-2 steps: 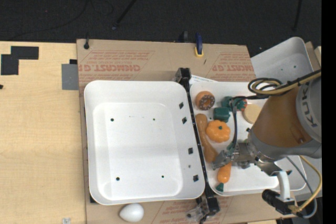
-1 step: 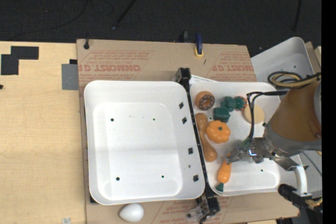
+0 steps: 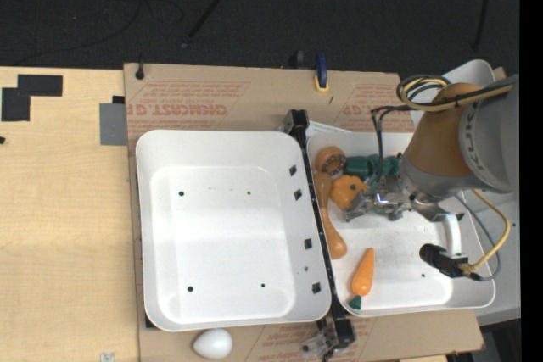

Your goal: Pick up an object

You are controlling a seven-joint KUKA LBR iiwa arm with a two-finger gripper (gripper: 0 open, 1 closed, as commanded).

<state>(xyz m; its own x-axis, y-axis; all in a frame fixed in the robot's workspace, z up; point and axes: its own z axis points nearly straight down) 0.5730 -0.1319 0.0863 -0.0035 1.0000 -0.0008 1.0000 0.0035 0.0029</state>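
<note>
From the overhead camera, the left bin [image 3: 222, 225] lay beside the right bin [image 3: 399, 288], which held a carrot [image 3: 363, 270], an orange ball [image 3: 345, 192], a brown doughnut [image 3: 329, 159], a tan gourd [image 3: 332, 233] and a green toy [image 3: 366, 165]. A white egg [image 3: 212, 343] sat outside on the cardboard [image 3: 221, 102]. The gripper [image 3: 373, 203] hung just beside the orange ball; whether it was clenched or released could not be told.
</note>
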